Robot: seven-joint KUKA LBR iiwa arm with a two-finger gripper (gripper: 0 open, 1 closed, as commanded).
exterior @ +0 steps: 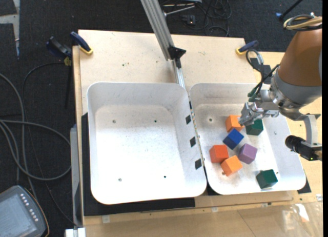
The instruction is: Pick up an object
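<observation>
The bench (133,56) carries two shallow white bins side by side. The left bin (102,128) lies bare; the right bin (215,95) holds a loose cluster of small blocks. The arm (302,61) reaches in from the right, and its gripper (250,117) hangs low over the upper part of that cluster.

By my judgement the step in hand is the descent onto a block, with no grasp made. Whether the gripper is apart or together, I cannot tell.

Just below the gripper, partly covered by it, sits a dark green block (254,127), and an orange block (233,123) lies just beside to the left. A blue block (234,138), a purple block (248,153), a red-orange block (219,153), another orange block (231,165) and a second green block (266,178) lie further toward the near rim.

The next move calls for settling squarely around one block; the close neighbours could be nudged aside.
</observation>
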